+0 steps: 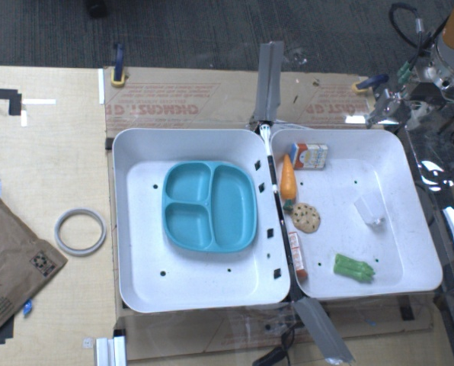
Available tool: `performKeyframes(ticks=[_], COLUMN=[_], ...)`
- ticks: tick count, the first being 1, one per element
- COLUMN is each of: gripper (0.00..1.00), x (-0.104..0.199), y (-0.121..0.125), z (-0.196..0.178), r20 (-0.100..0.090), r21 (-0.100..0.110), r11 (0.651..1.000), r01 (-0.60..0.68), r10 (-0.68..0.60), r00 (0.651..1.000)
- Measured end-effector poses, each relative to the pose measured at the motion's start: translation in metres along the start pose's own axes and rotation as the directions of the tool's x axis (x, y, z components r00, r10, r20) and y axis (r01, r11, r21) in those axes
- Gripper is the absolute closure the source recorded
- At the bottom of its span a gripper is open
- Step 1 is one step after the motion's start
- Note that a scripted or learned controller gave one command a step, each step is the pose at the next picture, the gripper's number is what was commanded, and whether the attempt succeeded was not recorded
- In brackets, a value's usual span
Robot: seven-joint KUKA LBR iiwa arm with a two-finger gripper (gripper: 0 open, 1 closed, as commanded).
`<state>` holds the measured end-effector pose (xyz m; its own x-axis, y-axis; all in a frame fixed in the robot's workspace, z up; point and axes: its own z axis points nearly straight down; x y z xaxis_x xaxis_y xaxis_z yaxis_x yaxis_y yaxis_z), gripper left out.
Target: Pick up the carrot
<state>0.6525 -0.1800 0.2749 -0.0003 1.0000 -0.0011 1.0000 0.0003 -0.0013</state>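
Carrot [288,178] lies in right bin [394,277] by its left wall, just near of a small carton [311,156]. Left bin [135,280] holds teal tray [210,206]; bench [36,158] w/ tape ring [80,230] at left, dark carpet [196,14] beyond. Gripper [387,107] at far right, off the bin's far rim; can't tell its state.

Carrot [288,179]: orange, tapered, small toy-like piece
Pose: lying flat, lengthwise up-down in the view, narrow tip toward the far side
Place: right bin [394,147], against its left wall, just above the cookie [306,218]

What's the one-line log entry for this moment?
task: pick up carrot | carrot: right bin, left wall, beside cookie | gripper: above bin's far right corner, away from carrot | status: not grasped
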Motion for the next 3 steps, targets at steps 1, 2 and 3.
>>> performKeyframes(ticks=[1, 2, 3], gripper=[0.00, 0.00, 0.00], x=[0.000, 0.107, 0.164], y=[0.000, -0.040, -0.117], z=[0.000, -0.021, 0.052], r20=[0.000, 0.000, -0.001], r21=[0.000, 0.000, 0.001], r11=[1.000, 0.949, 0.916], r01=[0.000, 0.315, 0.401], r10=[0.000, -0.315, -0.401], r00=[1.000, 0.949, 0.916])
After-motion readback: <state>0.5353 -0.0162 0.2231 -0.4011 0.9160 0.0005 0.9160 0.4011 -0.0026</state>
